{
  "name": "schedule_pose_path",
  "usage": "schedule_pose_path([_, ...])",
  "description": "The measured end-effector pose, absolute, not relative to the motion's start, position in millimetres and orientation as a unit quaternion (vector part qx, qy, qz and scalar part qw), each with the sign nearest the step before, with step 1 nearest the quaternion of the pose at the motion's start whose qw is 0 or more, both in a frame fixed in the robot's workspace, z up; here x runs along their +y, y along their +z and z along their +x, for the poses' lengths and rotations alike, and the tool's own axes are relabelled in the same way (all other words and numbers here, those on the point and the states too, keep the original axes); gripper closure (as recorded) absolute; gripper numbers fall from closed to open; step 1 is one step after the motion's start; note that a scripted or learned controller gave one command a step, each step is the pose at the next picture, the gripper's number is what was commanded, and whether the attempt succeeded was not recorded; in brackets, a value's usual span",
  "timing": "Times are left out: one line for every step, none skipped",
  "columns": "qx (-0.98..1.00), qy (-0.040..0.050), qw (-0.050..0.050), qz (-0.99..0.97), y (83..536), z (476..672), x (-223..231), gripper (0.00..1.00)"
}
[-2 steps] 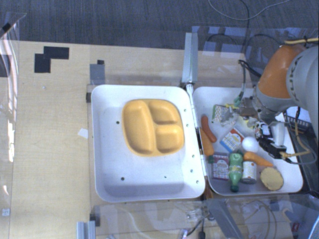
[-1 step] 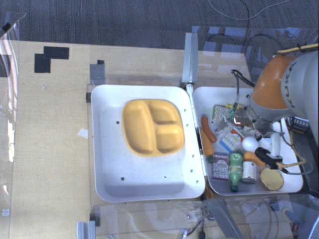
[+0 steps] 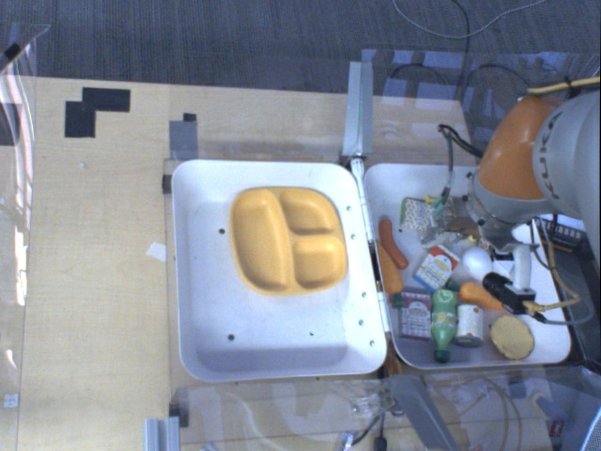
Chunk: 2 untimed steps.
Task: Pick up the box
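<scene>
Jaws [image 3: 457, 216] are hanging over the right bin [image 3: 560, 350], and I am not able to tell their state. I am seeing the box [image 3: 435, 269] lying just below them among the clutter, beside a green bottle [image 3: 443, 323], while a yellow tray [image 3: 287, 239] is sitting in the left bin [image 3: 202, 280].

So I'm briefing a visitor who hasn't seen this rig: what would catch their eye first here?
Probably the yellow divided tray lying alone in the left bin. Next, the orange-banded arm looming over the right bin, which is crowded with small items like a green bottle and a little box.
</scene>
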<state>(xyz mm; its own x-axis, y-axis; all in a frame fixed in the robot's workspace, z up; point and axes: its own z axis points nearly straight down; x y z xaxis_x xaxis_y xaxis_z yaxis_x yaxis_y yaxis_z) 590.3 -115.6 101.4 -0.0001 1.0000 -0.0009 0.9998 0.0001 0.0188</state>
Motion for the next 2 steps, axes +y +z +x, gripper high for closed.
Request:
schedule_pose_path([0.734,0.0026,0.003,0.679,186.3,563.0,-39.9,1.00])
schedule_pose_path([0.734,0.0025,0.002,0.679,186.0,562.9,-40.1,0.00])
